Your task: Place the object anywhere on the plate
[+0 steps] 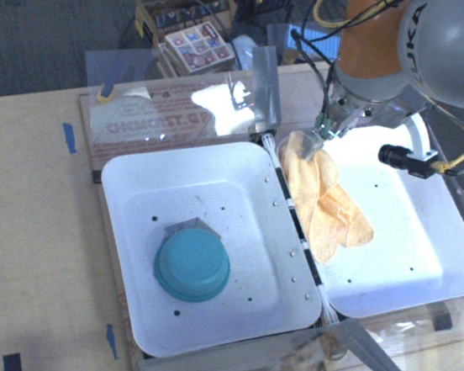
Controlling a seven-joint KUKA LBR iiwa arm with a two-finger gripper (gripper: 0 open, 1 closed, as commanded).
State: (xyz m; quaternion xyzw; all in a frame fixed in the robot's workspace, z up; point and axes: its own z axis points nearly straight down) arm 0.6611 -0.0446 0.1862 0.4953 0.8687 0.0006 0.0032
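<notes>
**Gripper at top end of cloth, right bin; plate in left bin**

Cloth [329, 203], yellow-orange and crumpled, is in the right bin [421, 266]. It lies along the bin's 9 o'clock wall, stretched from 12 to 6 o'clock, with the wider folds at the 6 o'clock end. Its 9 o'clock edge touches or just overlaps the seam between the bins.

Gripper [324, 134] is at the cloth's 12 o'clock tip and touches it there. The tip is small and blown out by glare, so whether it is clamped or spread is unclear. It possibly pinches the cloth, but that can't be confirmed. The arm [414, 21], grey with an orange band, comes in from 2 o'clock.

Plate [192, 264] is teal and round. It sits in the left bin [130, 185], toward 7 o'clock of the bin floor, well apart from the cloth. A grey patch [185, 227] pokes out at the plate's 12 o'clock edge.

A shiny clear sheet [164, 117] lies at 12 o'clock of the left bin. A patterned box [195, 45] stands beyond the sheet. Blue tape [69, 138] is on the bench at 10 o'clock.
</notes>
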